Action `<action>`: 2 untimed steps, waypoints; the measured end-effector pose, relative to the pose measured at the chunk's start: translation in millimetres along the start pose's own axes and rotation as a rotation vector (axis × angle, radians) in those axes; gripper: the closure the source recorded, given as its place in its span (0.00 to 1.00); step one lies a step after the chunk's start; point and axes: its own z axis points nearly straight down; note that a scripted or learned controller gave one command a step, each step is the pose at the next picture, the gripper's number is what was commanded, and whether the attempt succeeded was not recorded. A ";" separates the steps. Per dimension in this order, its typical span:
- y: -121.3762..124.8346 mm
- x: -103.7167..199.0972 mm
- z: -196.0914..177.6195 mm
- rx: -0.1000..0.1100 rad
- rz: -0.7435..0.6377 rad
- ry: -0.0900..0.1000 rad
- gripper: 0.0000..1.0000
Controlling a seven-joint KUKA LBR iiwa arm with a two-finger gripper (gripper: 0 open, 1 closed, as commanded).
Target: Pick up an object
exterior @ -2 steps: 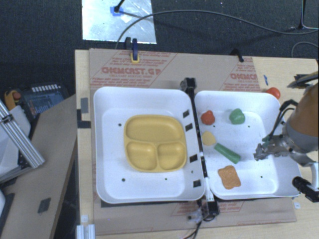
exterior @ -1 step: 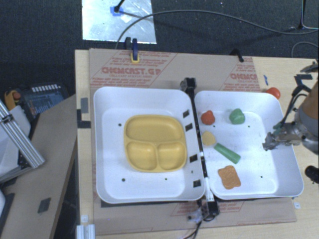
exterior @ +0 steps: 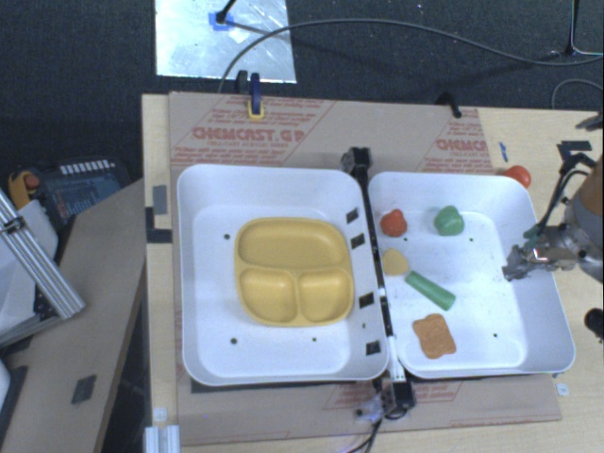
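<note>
Nearest us in the right bin (exterior: pixel 543 347) lies an orange cracker (exterior: pixel 434 335), then a green stick (exterior: pixel 430 290), a yellow lump (exterior: pixel 395 262), a red ball (exterior: pixel 394 223) and a green ball (exterior: pixel 449 220). The jaws (exterior: pixel 517 264) hover over its right edge; we cannot tell their spread. A yellow tray (exterior: pixel 288 270) fills the left bin (exterior: pixel 203 206). Farther, the cardboard (exterior: pixel 311 125) reads "CHEMCAST GP".

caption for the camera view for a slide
Gripper at the right bin's edge; yellow tray in the left bin.
</note>
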 end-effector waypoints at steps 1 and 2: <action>22.2 47.3 -12.7 0.001 -0.005 0.002 1.00; 37.6 93.9 -11.2 0.001 -0.005 0.002 1.00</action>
